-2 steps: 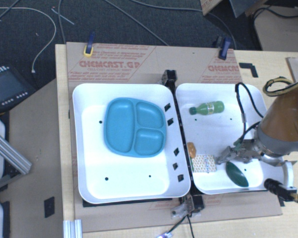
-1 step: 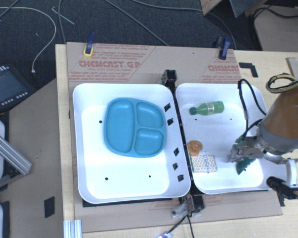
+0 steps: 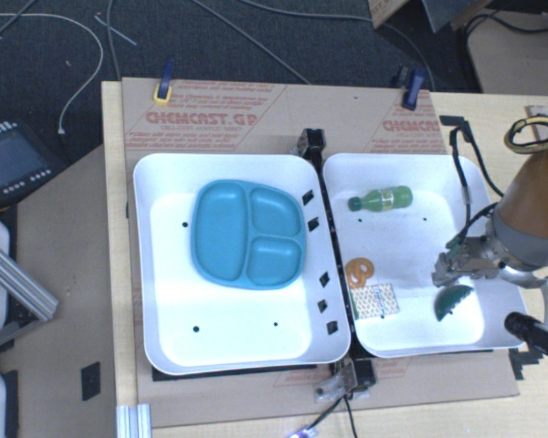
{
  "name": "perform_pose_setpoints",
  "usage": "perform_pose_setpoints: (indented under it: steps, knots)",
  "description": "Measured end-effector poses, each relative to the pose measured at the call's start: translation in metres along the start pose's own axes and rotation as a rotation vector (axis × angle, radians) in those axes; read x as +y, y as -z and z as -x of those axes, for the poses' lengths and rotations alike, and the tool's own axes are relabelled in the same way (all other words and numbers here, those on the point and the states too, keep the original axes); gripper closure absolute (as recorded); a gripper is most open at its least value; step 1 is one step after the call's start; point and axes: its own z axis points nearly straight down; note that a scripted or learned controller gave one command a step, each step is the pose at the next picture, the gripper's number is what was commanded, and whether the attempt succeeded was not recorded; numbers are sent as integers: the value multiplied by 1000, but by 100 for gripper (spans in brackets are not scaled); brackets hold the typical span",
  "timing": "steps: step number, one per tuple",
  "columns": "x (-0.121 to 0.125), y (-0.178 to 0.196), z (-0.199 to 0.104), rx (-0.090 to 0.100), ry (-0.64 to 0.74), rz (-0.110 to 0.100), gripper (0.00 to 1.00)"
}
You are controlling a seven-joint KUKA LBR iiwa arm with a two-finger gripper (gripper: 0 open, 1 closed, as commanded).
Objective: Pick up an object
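Camera view: gripper [image 3: 458, 276] low in right bin [image 3: 406, 340], a dark teal item [image 3: 453, 300] just below/touching it. Can't tell if fingers are wide or closed, or if item is gripped, so pick not confirmed; lift left to do. Arm [image 3: 530, 213] comes in from right, wrist angled down-left. Also in bin: bottle [image 3: 381, 199], ring [image 3: 359, 270], packet [image 3: 375, 300]. Left bin [image 3: 164, 336] has blue tray [image 3: 247, 234].

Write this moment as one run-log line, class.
gripper: over right bin, above teal object | grasp: unconfirmed | same bin: green bottle, pretzel | left bin: blue plate
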Motion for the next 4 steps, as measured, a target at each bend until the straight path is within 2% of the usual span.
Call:
perform_pose_setpoints:
  steps: [2,4]
  knots:
    - [-1,99,6,-1,0,3,100]
    - [70,106,-91,2,5,-1,100]
